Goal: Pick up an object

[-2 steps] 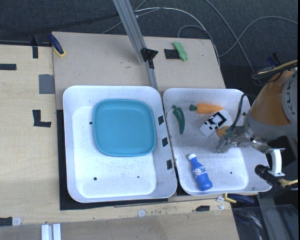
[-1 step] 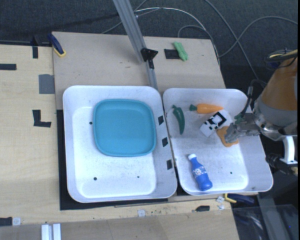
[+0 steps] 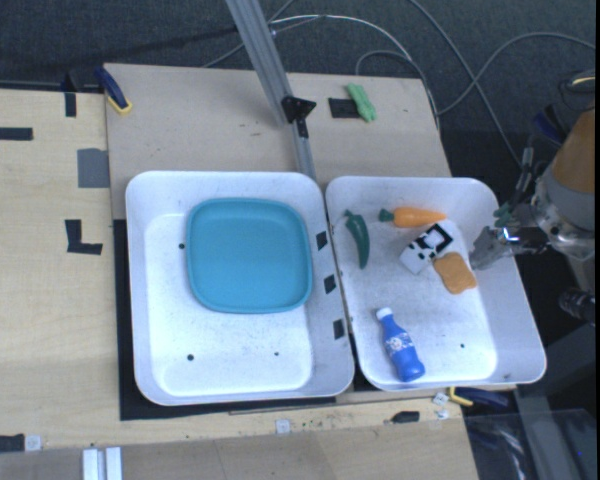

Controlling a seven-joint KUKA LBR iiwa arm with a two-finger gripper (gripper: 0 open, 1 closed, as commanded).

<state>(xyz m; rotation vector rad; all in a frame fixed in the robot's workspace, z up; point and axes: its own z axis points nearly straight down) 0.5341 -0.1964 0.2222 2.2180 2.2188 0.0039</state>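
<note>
A: We'd pick the orange block [image 3: 456, 272], at three o'clock in the right bin [image 3: 510, 368], touching the white tag cube [image 3: 426, 245]. It looks light, maybe soft; we'd grip its long sides.

B: Our pincer [image 3: 490, 244] hovers at that bin's three o'clock rim, holding nothing; apart or together, we can't tell. The blue bottle [image 3: 400, 345] looks slippery.

Two white bins, the left bin [image 3: 150, 298] and right bin [image 3: 500, 328], are sitting side by side on the tan counter [image 3: 200, 118], touching.
</note>
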